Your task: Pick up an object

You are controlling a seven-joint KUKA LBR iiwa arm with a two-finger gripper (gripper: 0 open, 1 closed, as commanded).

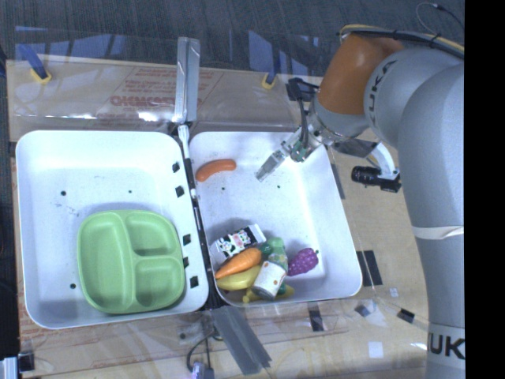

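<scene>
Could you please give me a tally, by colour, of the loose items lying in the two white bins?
Green: 2, the divided plate and the small bottle
Orange: 2, the sausage and the carrot
Yellow: 1, the banana
Purple: 1, the grapes
Black-and-white: 1, the small carton
White with red: 1, the can
Total: 8

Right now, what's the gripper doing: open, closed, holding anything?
Gripper: over the right bin, near the sausage, nothing seen in it; open or closed cannot be told.
</scene>
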